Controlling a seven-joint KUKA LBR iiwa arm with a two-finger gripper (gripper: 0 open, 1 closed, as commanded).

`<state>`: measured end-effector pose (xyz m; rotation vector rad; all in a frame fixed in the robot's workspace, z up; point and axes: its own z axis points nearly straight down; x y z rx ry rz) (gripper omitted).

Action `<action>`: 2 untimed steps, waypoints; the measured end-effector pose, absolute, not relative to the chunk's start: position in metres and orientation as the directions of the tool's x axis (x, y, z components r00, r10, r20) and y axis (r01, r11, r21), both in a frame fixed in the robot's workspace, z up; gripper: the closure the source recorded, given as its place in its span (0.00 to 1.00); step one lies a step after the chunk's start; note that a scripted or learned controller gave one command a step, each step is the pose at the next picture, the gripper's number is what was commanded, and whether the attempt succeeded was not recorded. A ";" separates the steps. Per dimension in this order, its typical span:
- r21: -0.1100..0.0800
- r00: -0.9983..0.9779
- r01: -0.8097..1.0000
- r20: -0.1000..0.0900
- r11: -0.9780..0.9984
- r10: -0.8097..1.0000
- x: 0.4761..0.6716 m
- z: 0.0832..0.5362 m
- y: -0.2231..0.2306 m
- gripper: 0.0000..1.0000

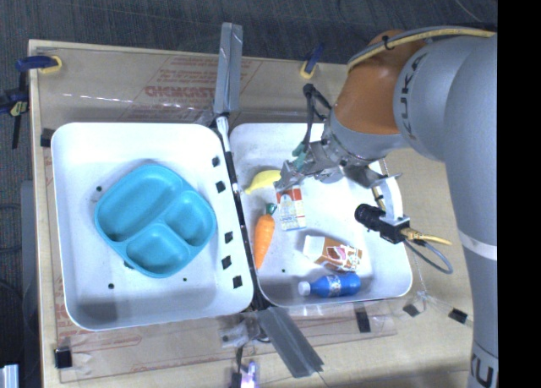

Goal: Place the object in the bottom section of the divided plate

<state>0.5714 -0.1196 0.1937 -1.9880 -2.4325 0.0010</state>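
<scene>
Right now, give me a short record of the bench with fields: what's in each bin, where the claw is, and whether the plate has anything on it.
left bin: blue divided plate, three sections, nothing lying in them
right bin: banana, carrot, small red-and-white carton, snack packet, blue bottle
claw: claw low over the upper part of the right bin, beside the banana and just above the carton
held item: cannot tell
task status: nothing placed in the plate yet
</scene>
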 end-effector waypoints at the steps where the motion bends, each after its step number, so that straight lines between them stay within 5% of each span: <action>1: -0.003 -0.303 0.953 0.001 0.303 0.953 0.543 0.205 -0.045 1.00; 2: -0.004 -0.275 0.961 0.000 0.275 0.961 0.531 0.191 0.025 1.00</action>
